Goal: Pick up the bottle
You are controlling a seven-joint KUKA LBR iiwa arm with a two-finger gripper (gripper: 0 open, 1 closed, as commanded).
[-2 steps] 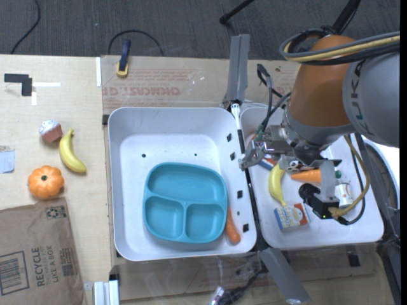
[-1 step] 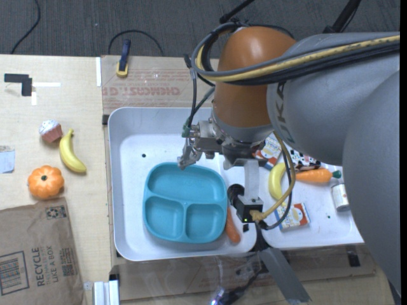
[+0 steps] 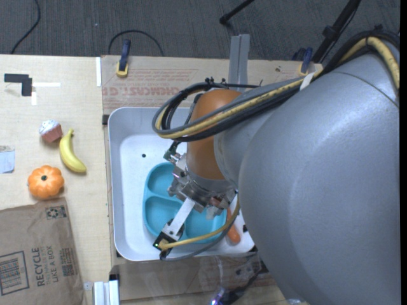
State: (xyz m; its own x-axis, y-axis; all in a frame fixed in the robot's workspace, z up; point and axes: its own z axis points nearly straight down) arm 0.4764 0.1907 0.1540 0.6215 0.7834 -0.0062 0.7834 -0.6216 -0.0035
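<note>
My gripper point(image 3: 193, 191) hangs low over the white bin point(image 3: 124, 170), just above a blue divided plate point(image 3: 156, 202) that lies in the bin's near half. The grey arm with its orange band covers the bin's right side and everything further right. A small orange object point(image 3: 234, 235) peeks out beside the plate's right edge, under the arm.
Left of the bin, on the wooden bench, lie a yellow banana point(image 3: 71, 152), a small cupcake point(image 3: 50, 131) and an orange pumpkin point(image 3: 46, 182). A cardboard sheet point(image 3: 35, 253) covers the near left corner. Two blue clamps point(image 3: 123, 61) grip the bench's back edge.
</note>
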